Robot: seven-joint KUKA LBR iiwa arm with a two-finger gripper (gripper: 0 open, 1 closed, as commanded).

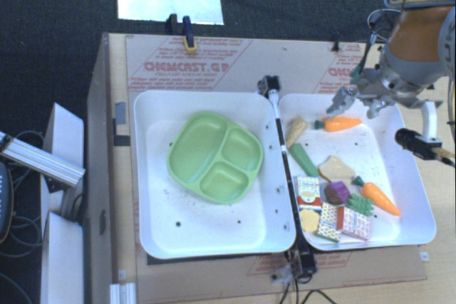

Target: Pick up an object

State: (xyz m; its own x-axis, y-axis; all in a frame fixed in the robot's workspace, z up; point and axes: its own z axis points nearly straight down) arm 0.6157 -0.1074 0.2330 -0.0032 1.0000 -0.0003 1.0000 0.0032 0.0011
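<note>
Looking down on the worktop, you see two white bins side by side. The left bin carries a green divided plate. The right bin carries the small items. The arm enters from the right and is cut off at the frame edge; its orange band and grey wrist block part of the bin's far right corner.

The gripper hangs over the far edge of the right bin with its fingers spread apart and nothing between them. An orange carrot lies in the bin just below the fingers; you cannot tell whether a finger touches it.

Other items crowd the near half of the same bin: a pale corn-like piece, a green vegetable strip, a bread slice, a second carrot, a purple piece and printed cards. Several overlap, so their outlines are hard to separate. A black part juts over the bin's right rim.
</note>
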